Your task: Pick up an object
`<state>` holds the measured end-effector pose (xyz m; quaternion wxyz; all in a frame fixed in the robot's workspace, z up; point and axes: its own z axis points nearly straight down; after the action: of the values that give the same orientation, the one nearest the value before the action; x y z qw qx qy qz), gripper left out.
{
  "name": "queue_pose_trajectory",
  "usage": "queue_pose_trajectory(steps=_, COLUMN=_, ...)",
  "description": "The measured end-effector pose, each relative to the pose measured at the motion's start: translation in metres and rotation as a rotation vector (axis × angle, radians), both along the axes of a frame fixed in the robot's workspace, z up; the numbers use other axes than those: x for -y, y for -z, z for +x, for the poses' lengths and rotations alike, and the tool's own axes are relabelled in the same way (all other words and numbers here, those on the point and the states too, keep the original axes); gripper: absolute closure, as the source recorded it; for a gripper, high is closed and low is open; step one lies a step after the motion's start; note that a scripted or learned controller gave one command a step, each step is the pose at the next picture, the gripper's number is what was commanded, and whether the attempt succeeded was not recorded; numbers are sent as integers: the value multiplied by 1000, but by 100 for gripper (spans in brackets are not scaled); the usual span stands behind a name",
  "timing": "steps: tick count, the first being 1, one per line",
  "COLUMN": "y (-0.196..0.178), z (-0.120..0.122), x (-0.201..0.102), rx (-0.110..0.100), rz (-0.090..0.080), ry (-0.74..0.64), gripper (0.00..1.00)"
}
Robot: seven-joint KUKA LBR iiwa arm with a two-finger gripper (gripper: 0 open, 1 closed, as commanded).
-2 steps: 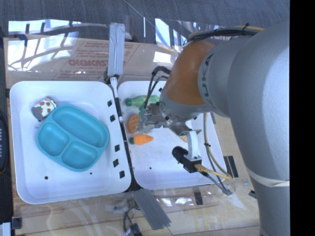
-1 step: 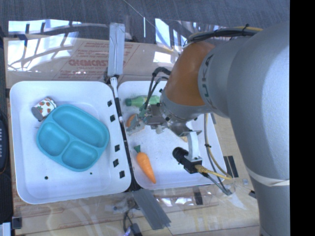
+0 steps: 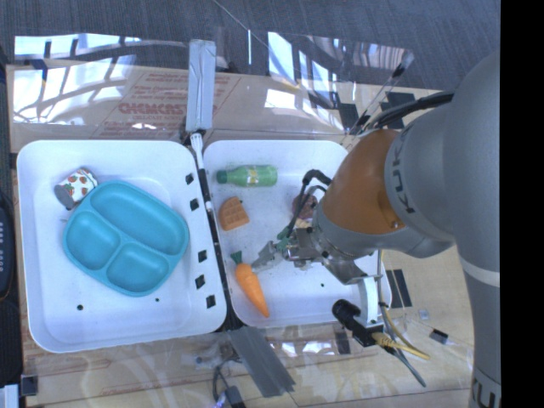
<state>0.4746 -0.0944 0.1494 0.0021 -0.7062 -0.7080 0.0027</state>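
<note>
1. One toy carrot (image 3: 251, 288) lies at the near left of the right bin (image 3: 280, 155), long axis slanting, green top far-left, tip near-right.
2. One green bottle (image 3: 247, 176) lies sideways at the far side, cap to the left.
3. One orange-brown toy piece (image 3: 234, 214) sits between them.
4. The claw (image 3: 270, 254) hangs just right of the carrot top; whether it is apart or together I cannot tell.
5. The left bin (image 3: 38, 313) holds one blue divided plate (image 3: 126, 237) and one small patterned object (image 3: 76, 186).

Hidden: right bin's (image 3: 280, 155) right half, under arm (image 3: 399, 194). Partly covered: small patterned item (image 3: 76, 185), beneath blue plate's (image 3: 126, 236) rim (kind indeterminable). Cut off: arm at right edge. Illegible: printing on counter (image 3: 153, 107).
</note>
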Motion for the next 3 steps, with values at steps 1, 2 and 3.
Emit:
queue_pose_trajectory(steps=1, y=58, z=53, x=3, rx=4, rz=1, ry=-7, gripper=0)
queue_pose_trajectory(steps=2, y=56, z=3, x=-2, rx=10, rz=-3, ry=-4, gripper=0)
queue_pose_trajectory(steps=3, y=17, z=2, x=2, rx=6, rz=2, ry=-2, gripper=0)
